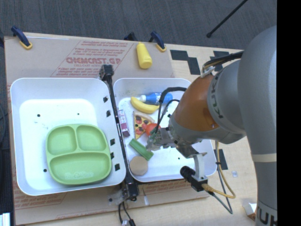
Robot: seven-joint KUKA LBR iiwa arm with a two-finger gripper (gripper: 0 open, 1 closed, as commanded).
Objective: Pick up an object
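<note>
The right bin (pixel 197 171) holds a yellow banana (pixel 144 106), a blue bottle (pixel 153 97), a pizza-slice toy (pixel 141 124), a green block (pixel 140 149), a tan round disc (pixel 138 165) and a maroon bar (pixel 123 123) by the left wall. My gripper (pixel 159 138) is low in this bin, just right of the pizza slice and above the green block. The arm's orange wrist covers much of the bin's right half. Small red and green bits show at the gripper's tip, but what they are is unclear.
The left bin (pixel 28 98) holds a green divided plate (pixel 77 153). A yellow cylinder (pixel 144 55) lies on the cardboard behind the bins. Clamps sit on the board's far edge and between the bins.
</note>
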